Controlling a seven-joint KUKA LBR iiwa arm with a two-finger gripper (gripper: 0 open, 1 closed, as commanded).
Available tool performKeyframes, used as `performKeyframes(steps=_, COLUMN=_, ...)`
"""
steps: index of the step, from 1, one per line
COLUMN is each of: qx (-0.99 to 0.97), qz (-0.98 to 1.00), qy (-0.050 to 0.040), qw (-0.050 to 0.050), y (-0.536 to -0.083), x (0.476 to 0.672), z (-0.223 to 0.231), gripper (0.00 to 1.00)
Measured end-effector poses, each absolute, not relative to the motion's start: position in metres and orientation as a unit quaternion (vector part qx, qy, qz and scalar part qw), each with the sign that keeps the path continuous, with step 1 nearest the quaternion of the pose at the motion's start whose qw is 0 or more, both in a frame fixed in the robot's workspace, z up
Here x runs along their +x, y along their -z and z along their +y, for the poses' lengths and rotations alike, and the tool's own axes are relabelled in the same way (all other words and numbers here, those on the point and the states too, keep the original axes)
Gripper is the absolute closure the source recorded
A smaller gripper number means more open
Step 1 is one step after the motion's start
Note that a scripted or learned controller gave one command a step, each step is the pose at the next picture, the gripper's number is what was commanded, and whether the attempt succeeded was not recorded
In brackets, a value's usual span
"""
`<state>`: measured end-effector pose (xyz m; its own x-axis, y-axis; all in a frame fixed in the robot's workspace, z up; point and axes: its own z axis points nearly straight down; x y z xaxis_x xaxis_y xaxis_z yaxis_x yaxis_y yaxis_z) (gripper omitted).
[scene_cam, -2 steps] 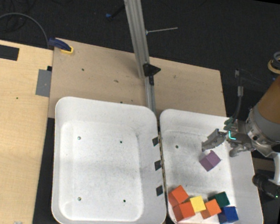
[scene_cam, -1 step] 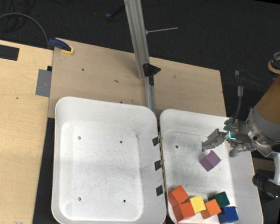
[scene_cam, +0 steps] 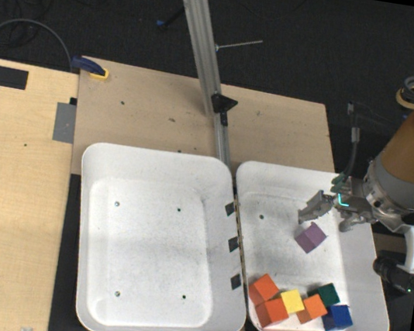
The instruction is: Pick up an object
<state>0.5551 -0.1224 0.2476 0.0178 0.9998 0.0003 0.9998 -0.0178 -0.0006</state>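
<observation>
Two shallow white bins sit side by side on the counter [scene_cam: 160, 114]. Furthest left, the left bin [scene_cam: 113, 165] shows its speckled floor. A slanted aluminium rail [scene_cam: 205, 58] runs down from the top toward the seam between the bins. In the right bin [scene_cam: 267, 180], near its front edge, lies a cluster of blocks: two orange blocks [scene_cam: 269, 299], a yellow block [scene_cam: 293, 301], another orange block [scene_cam: 314, 307], a green block [scene_cam: 326, 292] and a blue block [scene_cam: 337, 317]. A purple block [scene_cam: 310, 237] lies apart, mid-bin. Just above it hang the fingers [scene_cam: 314, 208], spread apart and grasping nothing, with the gripper [scene_cam: 334, 212] reaching in from the grey and orange arm [scene_cam: 409, 155] at the right.
</observation>
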Motion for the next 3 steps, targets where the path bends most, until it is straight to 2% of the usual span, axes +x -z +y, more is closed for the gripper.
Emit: performKeyframes(steps=3, qx=-0.714, qz=-0.701, qy=-0.0001, qw=0.0, y=-0.2476, x=0.5551, z=-0.1225, gripper=0.0)
